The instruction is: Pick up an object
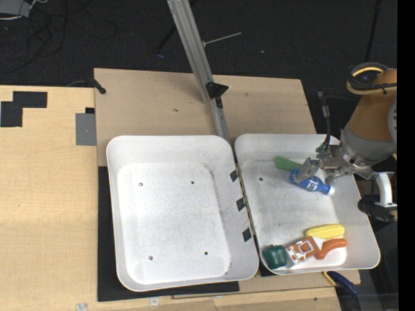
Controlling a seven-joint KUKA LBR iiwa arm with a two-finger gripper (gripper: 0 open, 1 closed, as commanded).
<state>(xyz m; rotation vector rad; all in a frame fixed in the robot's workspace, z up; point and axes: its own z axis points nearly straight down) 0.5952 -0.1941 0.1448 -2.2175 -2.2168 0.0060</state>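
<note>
Two white bins sat side by side on the bench, and the action was all in the right bin [280, 209]. The gripper [310, 171] was down inside it, near the far right corner, its fingers spread apart around the near end of a blue object [316, 186]. That blue piece lay flat on the bin floor, directly under and just in front of the fingertips; whether the fingers actually touched it could not be told, and it was not lifted. A green object [285, 164] lay just to the left of the gripper, its end close beside the blue one. Down at the near edge of the same bin, a yellow corn-like piece [326, 230] rested just above an orange and white item [316, 247], with a dark teal object [275, 256] at the near left corner. The left bin [130, 167] sat alongside, touching the right one along their shared edge.
</note>
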